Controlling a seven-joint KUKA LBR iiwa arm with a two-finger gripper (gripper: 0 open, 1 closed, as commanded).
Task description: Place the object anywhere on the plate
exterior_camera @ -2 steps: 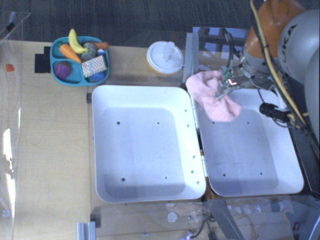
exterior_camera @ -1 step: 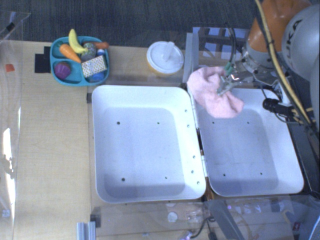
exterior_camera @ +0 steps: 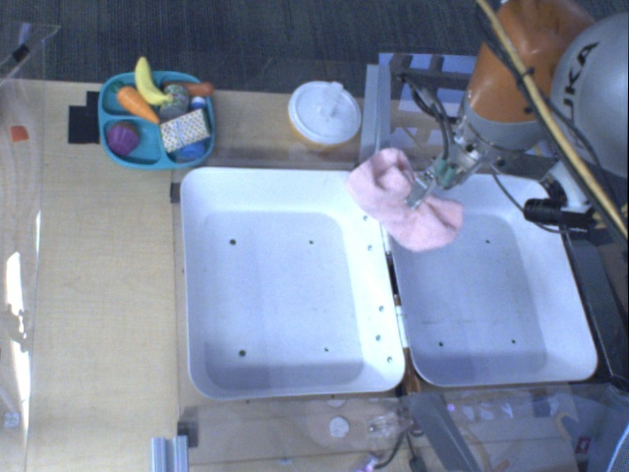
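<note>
Plainly the cloth [exterior_camera: 405, 203] is a soft, light thing: a pink rag, crumpled and limp, with no stiffness to keep its shape. It will sag and drape from wherever it is taken, and a loose corner may drag or catch on a bin rim as it travels. It is not fragile and not slippery; fabric pinches well. The best hold is on a bunched fold near the middle, where several layers give the fingers something thick to bite, not on a thin single edge that could slide out.

The cloth now hangs at the far end of the gap between the two bins, spread over the far right corner of the left bin [exterior_camera: 197, 293] and the far left corner of the right bin [exterior_camera: 580, 352]. It looks lifted, not lying flat, though I cannot be sure how much of it is clear of the rims.

The gripper [exterior_camera: 429, 182] comes in from the right and meets the cloth at its right-hand middle. Its fingers are drawn close together with pink fabric bunched between the tips, so I judge them clamped on a fold of the cloth.

The plate [exterior_camera: 126, 157], a blue divided one holding toy food, sits far left on the bench, well apart from the cloth. A white lidded cup [exterior_camera: 325, 113] stands between them.
</note>
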